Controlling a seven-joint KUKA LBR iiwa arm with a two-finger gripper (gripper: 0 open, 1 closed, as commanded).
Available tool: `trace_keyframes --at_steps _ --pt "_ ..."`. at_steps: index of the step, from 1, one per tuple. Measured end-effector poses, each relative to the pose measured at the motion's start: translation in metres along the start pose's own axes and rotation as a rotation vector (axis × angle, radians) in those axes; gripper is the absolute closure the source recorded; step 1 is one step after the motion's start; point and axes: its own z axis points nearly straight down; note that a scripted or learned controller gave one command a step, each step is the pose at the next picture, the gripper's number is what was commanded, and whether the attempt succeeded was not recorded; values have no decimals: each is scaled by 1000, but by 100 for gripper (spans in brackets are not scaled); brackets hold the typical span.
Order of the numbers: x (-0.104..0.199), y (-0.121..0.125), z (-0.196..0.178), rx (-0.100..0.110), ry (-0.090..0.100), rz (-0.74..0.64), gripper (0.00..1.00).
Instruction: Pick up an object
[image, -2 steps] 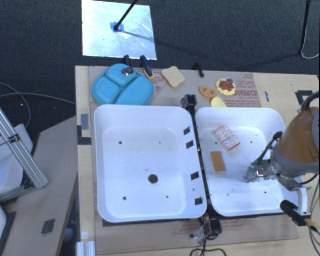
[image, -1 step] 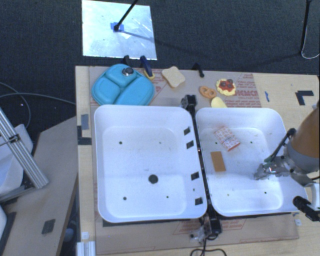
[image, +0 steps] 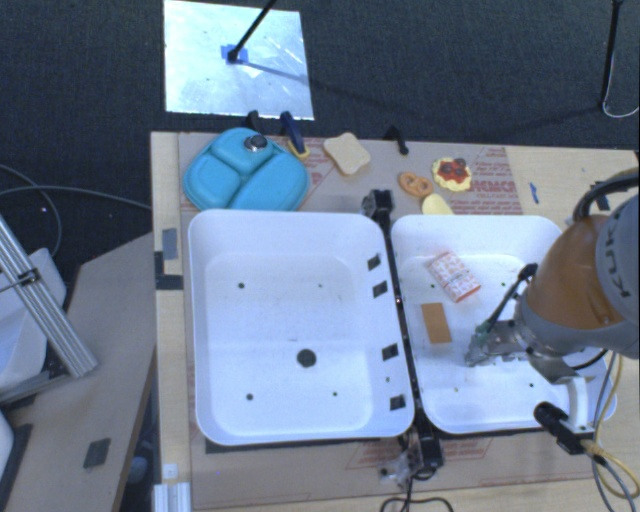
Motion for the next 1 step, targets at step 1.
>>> trace_keyframes --at_steps 1 --pt "-37 73 2 8 6 0 100"
